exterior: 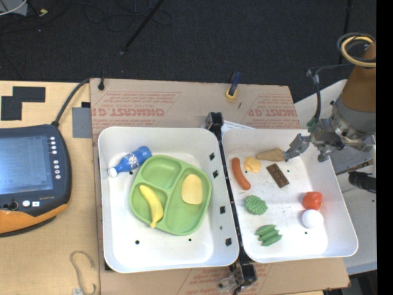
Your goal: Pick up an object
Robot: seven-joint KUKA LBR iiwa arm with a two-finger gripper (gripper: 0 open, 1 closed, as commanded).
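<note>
Two shallow white bins sit side by side on a cardboard-covered bench, seen from above at a slant. The left bin point(116, 226) holds a green divided plate point(171, 195). A yellow banana point(151, 205) lies in the plate's left section and a pale yellow oval piece point(192, 190) lies in its right section. A small blue and white bottle point(130, 161) lies on its side just beside the plate's upper left rim.

The right bin point(344, 238) holds several toy foods, spread apart. A reddish sausage point(240, 173) lies near the bin's left wall, with a small yellow lump point(252, 165) just beside it. A tan wedge point(270, 155) lies near the top of the bin. A brown chocolate bar point(277, 175) lies below it. A green broccoli-like piece point(256, 205) sits near the middle, and green pea pods point(267, 233) lie near the bottom. A red tomato point(312, 200) sits at the right, with a white ball point(312, 219) just below it.

The arm reaches in from the right, its gripper point(296, 147) low over the upper part of the right bin, close beside the tan wedge. Nothing shows between the fingers; how far apart the jaws stand cannot be told.

A tablet-like controller point(31, 174) with an orange underside rests on the bench, left of the bins.
</note>
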